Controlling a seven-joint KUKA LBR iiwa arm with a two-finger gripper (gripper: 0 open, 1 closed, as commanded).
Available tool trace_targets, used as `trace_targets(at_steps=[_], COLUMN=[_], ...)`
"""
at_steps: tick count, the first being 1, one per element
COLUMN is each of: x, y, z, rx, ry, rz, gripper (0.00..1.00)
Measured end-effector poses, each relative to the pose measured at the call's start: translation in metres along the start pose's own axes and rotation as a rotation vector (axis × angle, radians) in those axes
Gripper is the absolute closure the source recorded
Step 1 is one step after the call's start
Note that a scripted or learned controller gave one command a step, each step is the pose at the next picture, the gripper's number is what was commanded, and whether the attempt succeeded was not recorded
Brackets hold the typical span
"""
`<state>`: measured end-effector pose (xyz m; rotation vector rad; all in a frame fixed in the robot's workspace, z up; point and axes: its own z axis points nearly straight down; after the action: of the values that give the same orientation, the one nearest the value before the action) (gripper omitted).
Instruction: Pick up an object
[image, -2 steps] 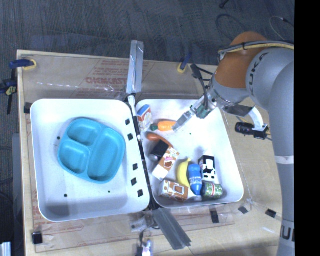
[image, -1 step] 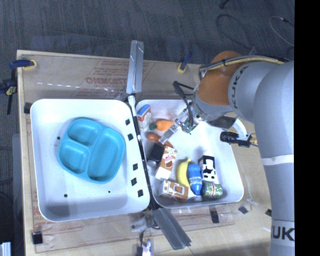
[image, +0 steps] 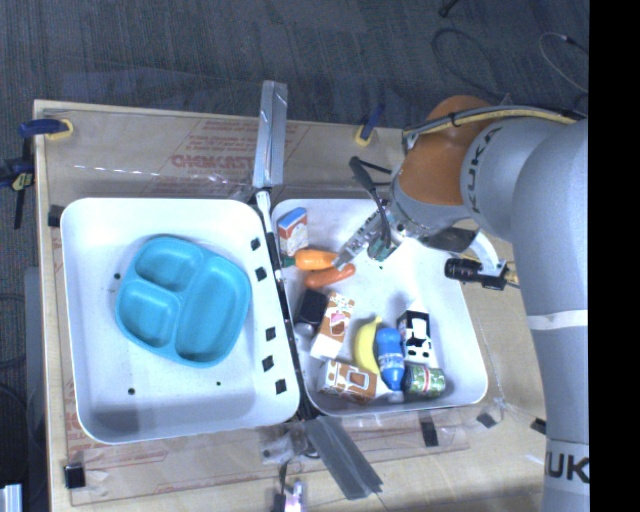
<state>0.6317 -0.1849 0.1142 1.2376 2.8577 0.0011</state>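
Observation:
My gripper (image: 352, 262) reaches into the right bin (image: 455, 310) from the upper right, its tip low over the bin's upper left part. An orange carrot-like toy (image: 316, 260) lies right at the tip, touching or nearly touching it. Whether the toy is gripped is hidden at this angle. A small red-and-white carton (image: 292, 232) stands just behind the toy, in the bin's far left corner.
Lower in the right bin lie a black block (image: 311, 305), a brown-and-white carton (image: 334, 325), a banana (image: 366, 345), a blue bottle (image: 390, 358), a cow-patterned carton (image: 416, 335), a green can (image: 426, 381) and another carton (image: 349, 382). The left bin (image: 90, 230) holds a blue divided tray (image: 185, 298).

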Motion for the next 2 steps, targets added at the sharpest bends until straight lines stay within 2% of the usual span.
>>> trace_targets(at_steps=[1, 2], x=[0.000, -0.002], y=[0.000, 0.023], z=[0.000, 0.015], rx=[0.000, 0.006], ry=[0.000, 0.013], rz=[0.000, 0.161], gripper=[0.00, 0.00])
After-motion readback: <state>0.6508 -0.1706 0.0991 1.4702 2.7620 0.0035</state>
